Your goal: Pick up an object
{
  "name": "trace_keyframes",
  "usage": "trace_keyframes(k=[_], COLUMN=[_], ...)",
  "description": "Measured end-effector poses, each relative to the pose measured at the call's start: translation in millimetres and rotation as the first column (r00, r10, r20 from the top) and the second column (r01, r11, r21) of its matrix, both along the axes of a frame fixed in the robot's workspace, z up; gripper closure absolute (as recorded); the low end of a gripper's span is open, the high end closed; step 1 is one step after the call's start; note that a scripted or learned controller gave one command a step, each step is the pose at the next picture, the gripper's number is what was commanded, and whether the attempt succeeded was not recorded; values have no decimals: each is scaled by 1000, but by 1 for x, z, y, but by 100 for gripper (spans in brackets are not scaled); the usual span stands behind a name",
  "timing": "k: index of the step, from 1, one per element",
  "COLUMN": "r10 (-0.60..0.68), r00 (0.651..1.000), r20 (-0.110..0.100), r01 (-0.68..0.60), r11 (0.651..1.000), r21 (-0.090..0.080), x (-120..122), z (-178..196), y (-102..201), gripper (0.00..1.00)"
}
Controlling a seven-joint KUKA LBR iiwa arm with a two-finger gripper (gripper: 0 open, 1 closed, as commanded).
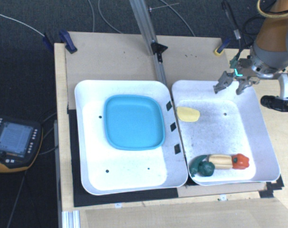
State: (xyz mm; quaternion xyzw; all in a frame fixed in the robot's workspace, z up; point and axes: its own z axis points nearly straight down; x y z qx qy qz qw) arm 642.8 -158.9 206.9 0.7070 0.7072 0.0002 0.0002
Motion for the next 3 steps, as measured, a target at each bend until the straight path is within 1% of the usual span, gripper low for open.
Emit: trace_keyframes(k=[1, 2, 3], r10=[0, 0, 0], r00=[1000, 1000, 1000], r20=[0, -4, -5], r01=[0, 0, 0], r11=[1000, 1000, 1000], r21=[0, 1, 1], x=[0, 4, 2], z=[0, -45, -108], y=[0, 6, 6], gripper=[0, 0, 0])
